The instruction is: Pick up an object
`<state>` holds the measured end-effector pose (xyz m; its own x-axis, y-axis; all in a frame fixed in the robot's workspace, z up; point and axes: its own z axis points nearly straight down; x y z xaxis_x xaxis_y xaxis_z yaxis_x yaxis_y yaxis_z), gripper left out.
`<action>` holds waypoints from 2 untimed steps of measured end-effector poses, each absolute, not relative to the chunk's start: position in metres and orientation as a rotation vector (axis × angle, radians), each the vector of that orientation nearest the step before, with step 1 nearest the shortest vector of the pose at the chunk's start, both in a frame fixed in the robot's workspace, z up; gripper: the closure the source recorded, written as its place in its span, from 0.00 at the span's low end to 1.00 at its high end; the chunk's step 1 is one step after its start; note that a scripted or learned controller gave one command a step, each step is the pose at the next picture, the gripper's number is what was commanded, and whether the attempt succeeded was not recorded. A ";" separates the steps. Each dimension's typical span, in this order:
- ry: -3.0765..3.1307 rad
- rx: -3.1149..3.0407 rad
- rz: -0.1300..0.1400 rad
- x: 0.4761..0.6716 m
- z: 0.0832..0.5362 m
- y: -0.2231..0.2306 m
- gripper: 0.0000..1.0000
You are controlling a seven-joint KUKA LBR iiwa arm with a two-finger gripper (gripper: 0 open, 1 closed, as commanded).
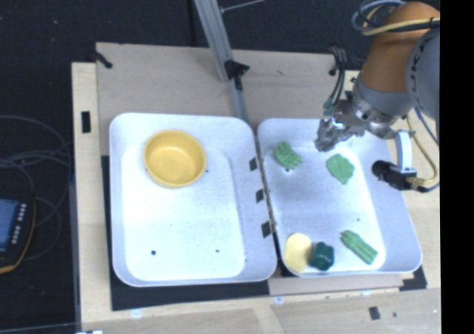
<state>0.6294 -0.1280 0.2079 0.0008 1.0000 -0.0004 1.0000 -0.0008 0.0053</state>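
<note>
The claw (326, 140) hangs over the far part of the right bin (385, 206), near its back wall, under the grey wrist and the orange band (392, 47) of the arm. Its fingers are small and dark from this height, and I cannot tell whether they are open or closed; nothing can be made out between them.

Just in front of the claw and a little to its right lies a green piece (341, 168), flat on the bin floor; whether the claw touches it is hard to judge, but it seems to sit just clear of the tips. To the claw's left, about level with it, lies a ridged green piece (287, 156), close to the divide between the bins. Well in front of the claw, at the near wall, rest three more things: a long green piece (360, 246) lying at a slant, a dark teal block (322, 256), and a pale yellow disc (297, 250) that touches the block on its left.

Farther left, across the divide, the left bin (185, 244) holds a yellow bowl (175, 158), upright, in its far left part, well apart from the claw. Behind the bins a grey bar (211, 18) slants up from the bench (155, 73), to the claw's left.
</note>
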 end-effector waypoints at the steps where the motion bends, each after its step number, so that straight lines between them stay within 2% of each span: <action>1: 2.219 2.219 0.006 0.630 0.261 -0.128 1.00; 2: 2.223 2.219 0.000 0.622 0.252 -0.086 1.00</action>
